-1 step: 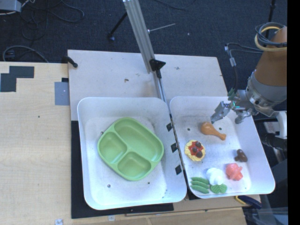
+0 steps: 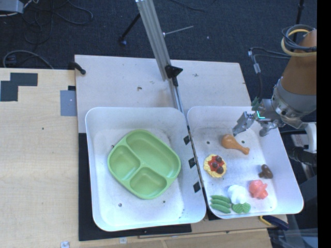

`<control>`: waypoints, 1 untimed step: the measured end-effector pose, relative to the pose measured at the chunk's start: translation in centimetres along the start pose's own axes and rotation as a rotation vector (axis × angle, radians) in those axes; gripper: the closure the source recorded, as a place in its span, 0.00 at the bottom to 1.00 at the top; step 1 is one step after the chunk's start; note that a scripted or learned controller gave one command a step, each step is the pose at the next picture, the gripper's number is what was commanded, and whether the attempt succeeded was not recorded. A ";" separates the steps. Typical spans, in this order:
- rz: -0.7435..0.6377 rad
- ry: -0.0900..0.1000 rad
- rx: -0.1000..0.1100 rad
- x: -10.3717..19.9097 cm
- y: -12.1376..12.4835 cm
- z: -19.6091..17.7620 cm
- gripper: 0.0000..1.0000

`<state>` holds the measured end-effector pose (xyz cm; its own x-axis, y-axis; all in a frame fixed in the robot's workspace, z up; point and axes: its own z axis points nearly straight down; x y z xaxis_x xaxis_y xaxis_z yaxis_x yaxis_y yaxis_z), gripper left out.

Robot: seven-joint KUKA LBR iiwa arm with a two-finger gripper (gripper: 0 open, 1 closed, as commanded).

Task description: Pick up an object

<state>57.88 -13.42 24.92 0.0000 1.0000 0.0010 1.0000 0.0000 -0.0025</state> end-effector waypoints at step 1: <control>0.000 0.001 0.006 0.1 -1.1 5.4 0.00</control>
<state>56.73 -13.34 19.53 -0.0004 1.0000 0.0017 1.0000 0.0004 -0.0087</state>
